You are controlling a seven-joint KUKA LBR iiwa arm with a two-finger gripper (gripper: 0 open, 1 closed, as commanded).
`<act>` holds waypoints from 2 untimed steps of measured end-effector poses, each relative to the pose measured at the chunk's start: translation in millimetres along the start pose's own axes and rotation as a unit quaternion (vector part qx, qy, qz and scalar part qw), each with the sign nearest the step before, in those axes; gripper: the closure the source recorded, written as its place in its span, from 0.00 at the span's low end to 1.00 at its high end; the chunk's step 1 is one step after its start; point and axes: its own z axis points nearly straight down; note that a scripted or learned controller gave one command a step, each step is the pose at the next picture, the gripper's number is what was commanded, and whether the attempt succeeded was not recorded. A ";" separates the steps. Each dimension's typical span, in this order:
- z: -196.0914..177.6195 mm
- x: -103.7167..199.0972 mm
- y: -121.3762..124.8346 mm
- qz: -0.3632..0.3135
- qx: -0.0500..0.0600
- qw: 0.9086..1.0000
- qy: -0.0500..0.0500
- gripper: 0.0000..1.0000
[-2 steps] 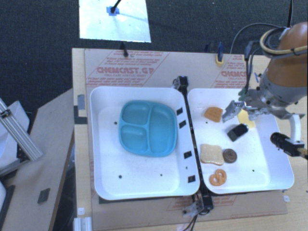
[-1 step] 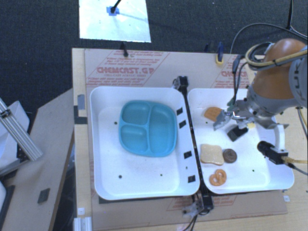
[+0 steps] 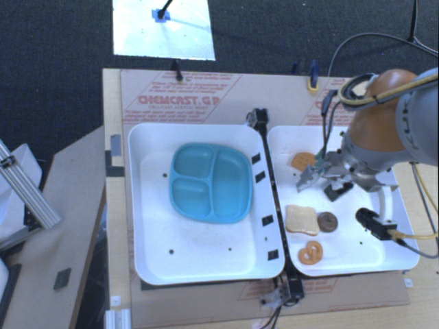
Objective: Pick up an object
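Nearest you, at the front of the right bin (image 3: 384, 256), lies a pretzel (image 3: 310, 253); just behind it sit a slice of toast (image 3: 301, 219) and, touching its right edge, a brown cookie (image 3: 327, 221). Note that these three cluster toward the bin's left wall, well spaced for a grasp from above. An orange pastry (image 3: 302, 161) rests farther back, near the same wall. The gripper (image 3: 317, 175) hangs low over the bin, between the pastry and the toast, its tip just beside the pastry; nothing is visible between its fingers, and you cannot tell whether they are spread or closed. Judge the task as not yet done: every candidate object lies on the bin floor. A black fitting (image 3: 374, 223) with a yellow cable occupies the right side. In the left bin (image 3: 147, 252) a blue divided plate (image 3: 210, 183) lies flat near the centre.
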 end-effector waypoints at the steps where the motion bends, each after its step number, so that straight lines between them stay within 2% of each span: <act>1: 62.2 0.5 -2.8 0.000 0.000 1.000 0.000 0.00; 2: 48.2 0.0 -1.1 0.000 -0.003 1.000 -0.001 1.00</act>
